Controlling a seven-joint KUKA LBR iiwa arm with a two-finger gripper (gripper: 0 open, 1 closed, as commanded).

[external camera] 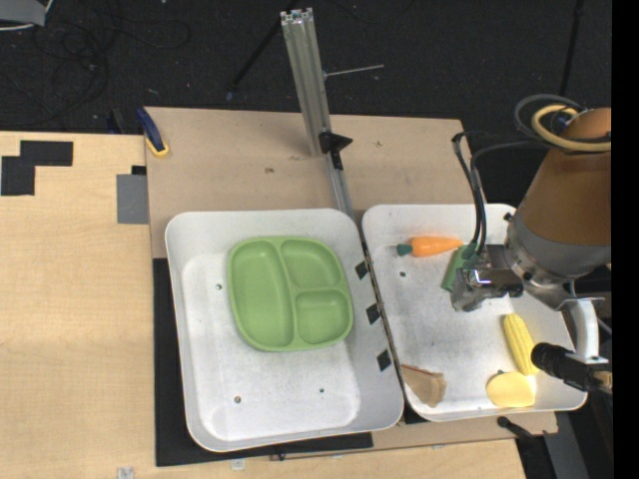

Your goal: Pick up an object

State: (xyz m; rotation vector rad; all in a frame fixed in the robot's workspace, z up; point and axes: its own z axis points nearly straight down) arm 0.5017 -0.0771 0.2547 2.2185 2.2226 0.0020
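Observation:
In the right bin (429, 352) lie an orange carrot (433, 246) near the back, a yellow corn cob (517, 340) at the right, a yellow lemon-like piece (511, 389) at the front right, and a brown wedge (424, 382) at the front. My gripper (465, 285) hangs over the middle of this bin, just below and right of the carrot, with something green (456, 265) at its left side. Its tips are too dark and small to read.
The left bin (200, 367) holds a green divided plate (291, 293). An upright metal post (308, 78) rises behind the bins. A black cable (475, 198) loops from the arm over the right bin's back edge. The arm's orange band (574, 193) overhangs the right side.

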